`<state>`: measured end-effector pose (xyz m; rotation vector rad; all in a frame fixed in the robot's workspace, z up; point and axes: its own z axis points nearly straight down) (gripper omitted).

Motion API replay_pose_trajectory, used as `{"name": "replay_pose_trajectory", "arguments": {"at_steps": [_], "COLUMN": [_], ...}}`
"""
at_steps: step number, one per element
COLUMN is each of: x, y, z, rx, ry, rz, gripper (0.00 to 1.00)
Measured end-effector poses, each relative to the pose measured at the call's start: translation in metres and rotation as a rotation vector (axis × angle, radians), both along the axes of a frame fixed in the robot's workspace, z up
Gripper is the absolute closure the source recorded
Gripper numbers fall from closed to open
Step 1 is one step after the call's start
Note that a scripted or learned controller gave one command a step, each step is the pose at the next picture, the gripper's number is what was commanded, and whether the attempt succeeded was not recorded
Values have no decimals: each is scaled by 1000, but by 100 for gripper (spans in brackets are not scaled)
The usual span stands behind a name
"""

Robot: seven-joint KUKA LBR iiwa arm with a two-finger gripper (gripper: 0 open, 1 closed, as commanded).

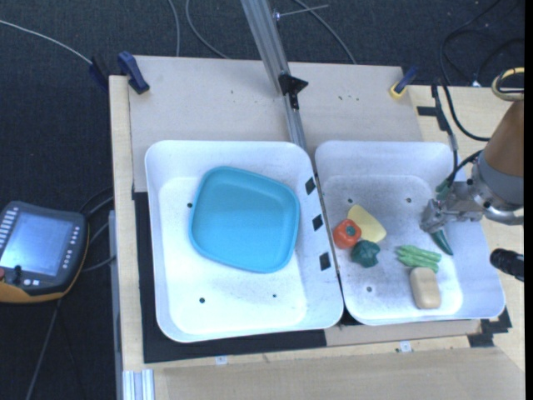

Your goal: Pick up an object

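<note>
Green pepper [443, 242] between gripper [436, 221] fingers, right bin [475, 294]

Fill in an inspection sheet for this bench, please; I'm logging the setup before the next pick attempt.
Surface: bench bearing two white bins, left bin and right bin, side by side.
Job's things: in the right bin, a yellow piece, a red-orange piece, a dark green piece, a light green piece and a tan block.
Clutter: blue plate in the left bin.
Grippers: gripper low over the right bin's right side, a dark green piece at its tip; grasp not confirmed.
Cables: black cables on the floor behind the bench.
Surroundings: handheld pendant on the floor at left; blue clamp on the bench corner.
</note>
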<state>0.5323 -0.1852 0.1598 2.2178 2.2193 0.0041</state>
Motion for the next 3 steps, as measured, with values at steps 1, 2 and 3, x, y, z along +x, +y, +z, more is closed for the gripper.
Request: {"name": "replay_pose_trajectory", "arguments": {"at_steps": [1, 2, 3], "x": [3, 7, 7], "y": [-3, 4, 51], "z": [43, 103, 100], "rx": [0, 0, 2], "ry": [0, -1, 4], "rz": [0, 1, 3], "gripper": [100, 100, 100]}}
